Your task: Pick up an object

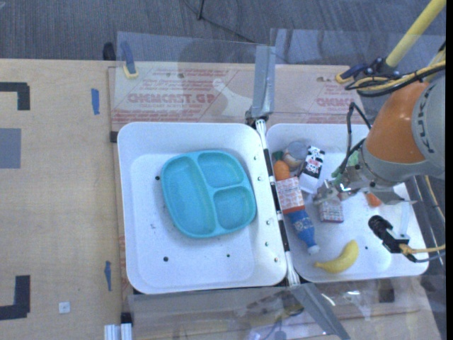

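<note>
The arm is a rounded grey body with a broad orange band; black cables loop over it toward twelve o'clock, beside a yellow tube.

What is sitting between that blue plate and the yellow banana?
In the camera view, a plastic bottle with a blue cap end lies between the blue divided plate and the banana, just past the rims where the two white bins meet.
</note>
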Motion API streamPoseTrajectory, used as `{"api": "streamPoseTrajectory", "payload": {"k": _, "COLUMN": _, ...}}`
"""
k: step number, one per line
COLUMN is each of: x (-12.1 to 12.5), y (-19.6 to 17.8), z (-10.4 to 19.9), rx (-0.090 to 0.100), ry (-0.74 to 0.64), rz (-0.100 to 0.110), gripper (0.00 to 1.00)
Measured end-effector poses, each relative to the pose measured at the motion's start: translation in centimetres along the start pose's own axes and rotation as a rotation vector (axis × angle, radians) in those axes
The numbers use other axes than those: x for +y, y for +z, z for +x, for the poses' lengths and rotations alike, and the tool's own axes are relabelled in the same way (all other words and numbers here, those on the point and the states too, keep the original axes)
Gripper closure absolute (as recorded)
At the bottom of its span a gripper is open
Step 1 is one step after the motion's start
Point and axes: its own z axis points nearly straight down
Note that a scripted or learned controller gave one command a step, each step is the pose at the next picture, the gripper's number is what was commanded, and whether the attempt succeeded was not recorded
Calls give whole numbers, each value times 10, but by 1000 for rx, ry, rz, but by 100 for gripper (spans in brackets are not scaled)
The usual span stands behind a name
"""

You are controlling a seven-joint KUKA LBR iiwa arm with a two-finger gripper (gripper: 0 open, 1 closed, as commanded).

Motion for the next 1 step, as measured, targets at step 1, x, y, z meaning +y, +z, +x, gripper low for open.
{"api": "streamPoseTrajectory", "payload": {"k": 1, "x": 13, "y": -145, "z": 66, "rx": 6, "ry": 134, "rz": 13, "gripper": 100}}
